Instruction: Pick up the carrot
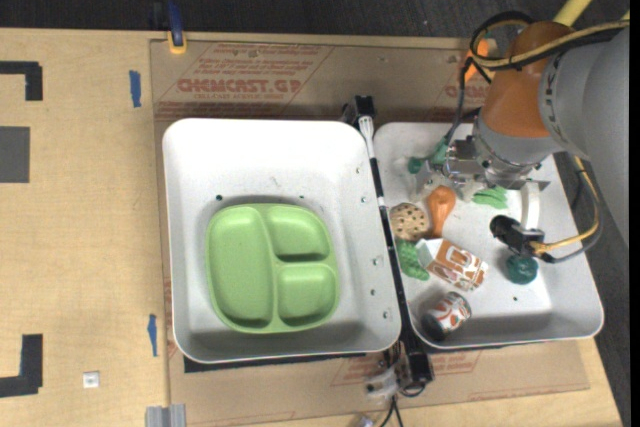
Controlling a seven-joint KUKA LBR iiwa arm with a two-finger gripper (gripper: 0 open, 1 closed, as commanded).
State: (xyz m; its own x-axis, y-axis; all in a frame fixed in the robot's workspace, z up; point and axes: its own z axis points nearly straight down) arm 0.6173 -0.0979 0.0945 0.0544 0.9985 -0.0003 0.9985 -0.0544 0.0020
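The carrot (441, 207) is a small orange piece lying in the right bin (575, 300), near its left-middle. My gripper (448, 183) hangs over the right bin's far part, directly above the carrot's upper end and very close to it. The grey arm with its orange band reaches in from the upper right. The gripper body hides the carrot's top, and whether it touches the carrot is unclear.
Around the carrot lie a round cookie (405, 218), a green leafy piece (413, 258), an orange-and-white carton (458, 265), a can (447, 311), a teal item (520, 267) and green bits (490, 198). The left bin (200, 155) holds a green divided plate (272, 265).
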